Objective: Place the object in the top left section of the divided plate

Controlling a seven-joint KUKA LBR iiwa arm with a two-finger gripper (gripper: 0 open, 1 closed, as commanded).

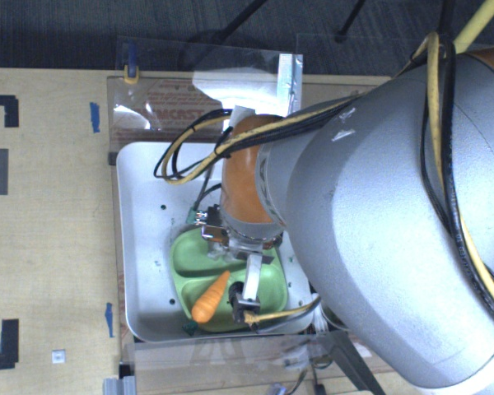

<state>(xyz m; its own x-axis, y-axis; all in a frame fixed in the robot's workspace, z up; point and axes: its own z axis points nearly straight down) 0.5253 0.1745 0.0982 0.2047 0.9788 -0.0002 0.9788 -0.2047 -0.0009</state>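
A green divided plate [189, 257] lies in the lower part of the white bin [140, 220]. An orange toy carrot [211, 298] lies slanted in the plate's lower section, its tip pointing up and right toward the divider. The gripper [230, 249] hangs over the middle of the plate, just above the carrot's upper end. The wrist and the arm's grey body hide the plate's right side and the gripper's tips. The plate's upper left section shows bare green.
The big grey arm covers the right half of the view, including most of the bin's right part. A clear plastic wall [206, 89] stands along the bin's far side. Wooden bench top [49, 220] lies to the left, with black and blue tape marks.
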